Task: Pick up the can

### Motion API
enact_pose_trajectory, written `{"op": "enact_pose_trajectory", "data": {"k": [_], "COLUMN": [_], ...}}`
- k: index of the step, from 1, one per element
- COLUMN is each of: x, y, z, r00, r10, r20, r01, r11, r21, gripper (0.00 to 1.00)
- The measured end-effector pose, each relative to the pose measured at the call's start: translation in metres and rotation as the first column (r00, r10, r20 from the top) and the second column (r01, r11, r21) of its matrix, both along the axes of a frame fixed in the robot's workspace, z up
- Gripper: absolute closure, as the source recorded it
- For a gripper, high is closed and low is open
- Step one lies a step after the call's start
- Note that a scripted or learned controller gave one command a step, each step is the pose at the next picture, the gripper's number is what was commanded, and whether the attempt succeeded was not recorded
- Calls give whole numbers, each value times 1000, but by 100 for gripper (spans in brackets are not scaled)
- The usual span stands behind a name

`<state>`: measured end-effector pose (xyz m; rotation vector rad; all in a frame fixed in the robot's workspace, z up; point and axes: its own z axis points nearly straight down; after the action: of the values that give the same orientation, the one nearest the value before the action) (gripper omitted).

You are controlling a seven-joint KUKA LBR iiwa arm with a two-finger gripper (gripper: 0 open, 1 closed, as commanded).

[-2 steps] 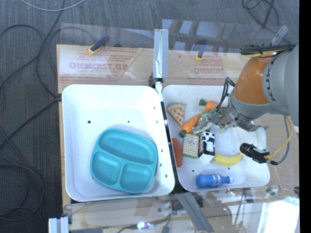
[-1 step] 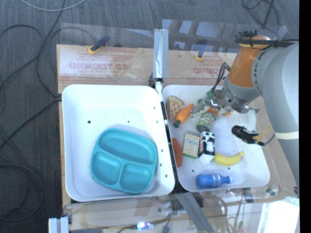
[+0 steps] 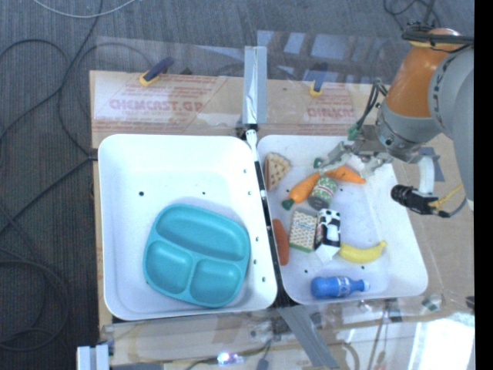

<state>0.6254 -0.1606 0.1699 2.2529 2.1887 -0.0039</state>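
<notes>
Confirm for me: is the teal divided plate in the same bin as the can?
No, the teal plate lies in the left bin; the can is in the right bin.

left bin [image 3: 123, 206]: teal tray [image 3: 198, 254]; right bin [image 3: 404, 272]: banana [image 3: 362, 251]; blue bottle [image 3: 337, 287]; carrot [image 3: 302, 190]

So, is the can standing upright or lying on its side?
Lying on its side: the can shows its long green-labelled side, slanted, in the right bin beside the carrot.

Dark grey carpet [image 3: 46, 91] surrounded the tabletop [image 3: 115, 122], with thin cables [image 3: 69, 10] trailing across the floor beyond its far left corner.
</notes>
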Motion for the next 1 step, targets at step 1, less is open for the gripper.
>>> {"op": "enact_pose_trajectory", "data": {"k": [1], "x": [20], "y": [-3], "z": [42], "r00": [993], "r10": [-115], "r20": [-1], "r01": [115], "r11": [993], "r21": [-1], "gripper": [0]}}
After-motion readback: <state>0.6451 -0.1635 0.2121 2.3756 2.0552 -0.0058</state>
